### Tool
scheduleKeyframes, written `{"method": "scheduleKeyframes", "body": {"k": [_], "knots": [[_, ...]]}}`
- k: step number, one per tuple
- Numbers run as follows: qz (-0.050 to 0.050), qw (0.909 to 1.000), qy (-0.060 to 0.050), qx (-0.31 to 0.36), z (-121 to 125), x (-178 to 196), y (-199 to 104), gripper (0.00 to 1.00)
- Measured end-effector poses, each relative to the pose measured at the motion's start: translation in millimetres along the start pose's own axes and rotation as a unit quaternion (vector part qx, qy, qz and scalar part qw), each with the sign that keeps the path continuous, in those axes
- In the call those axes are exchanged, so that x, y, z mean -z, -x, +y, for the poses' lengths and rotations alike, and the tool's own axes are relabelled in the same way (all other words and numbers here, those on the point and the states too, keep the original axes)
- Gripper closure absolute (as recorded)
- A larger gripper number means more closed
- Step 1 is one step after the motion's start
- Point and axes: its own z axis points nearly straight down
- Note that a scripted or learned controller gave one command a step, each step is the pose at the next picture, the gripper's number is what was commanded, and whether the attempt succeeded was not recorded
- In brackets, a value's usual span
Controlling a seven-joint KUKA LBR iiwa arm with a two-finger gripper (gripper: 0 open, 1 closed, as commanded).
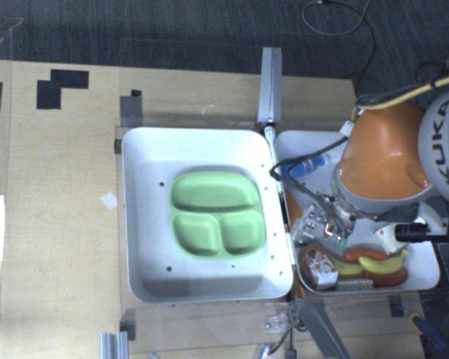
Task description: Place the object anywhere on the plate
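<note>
Where the grey arm with its orange band (382,155) reaches over the right bin (431,275), the tool (323,229) hangs low near that bin's left wall, a cluster of metal and wiring whose finger state cannot be told from this slanted view. Just below the tool lies a small packaged item with a dark label (319,266), and to its right sit toy foods: a yellow banana (383,261), a red sausage-like piece (368,253) and a darker red piece (385,278), all near the bin's lower edge and close beside the tool, none seen between its fingers. A blue bottle (305,166) lies further up by the arm. In the left bin (146,200), well apart from the tool, rests the green three-compartment plate (217,212). Both bins sit on the wooden counter (52,223).
</note>
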Motion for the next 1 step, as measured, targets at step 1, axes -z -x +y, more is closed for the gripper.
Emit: {"method": "scheduleKeyframes", "body": {"k": [1], "knots": [[0.000, 0.9972, 0.001, 0.075, 68.9, -0.2, -6.4, 1.00]]}}
